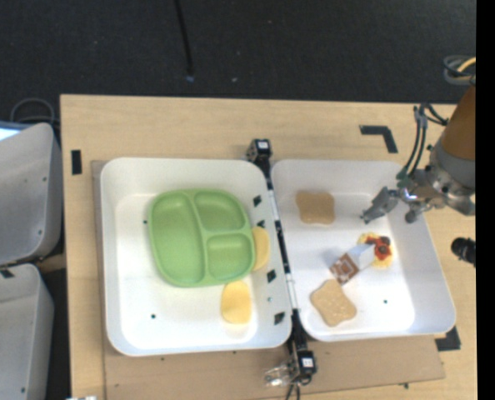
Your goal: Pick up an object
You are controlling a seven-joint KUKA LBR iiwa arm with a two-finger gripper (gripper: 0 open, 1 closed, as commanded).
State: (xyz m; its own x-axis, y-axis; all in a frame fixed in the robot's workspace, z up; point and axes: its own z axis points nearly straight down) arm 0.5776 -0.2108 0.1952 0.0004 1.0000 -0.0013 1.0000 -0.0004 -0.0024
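Tan bread slices sit in the right bin (422,307): one slice (315,207) near its upper left, another slice (332,303) lower down, its long axis running diagonally. Between them a small wrapped packet (345,267) lies beside a yellow-and-red toy (376,249). The gripper (392,207) hangs spread wide, holding nothing, above the bin's upper right. The left bin (122,307) holds a green divided plate (202,237) and two yellow pieces (237,302).

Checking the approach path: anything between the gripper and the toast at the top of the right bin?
Nothing visible. The gripper hangs over the right bin, with bare bin floor between it and the toast to its left. The other items lie lower in that bin, off that line.
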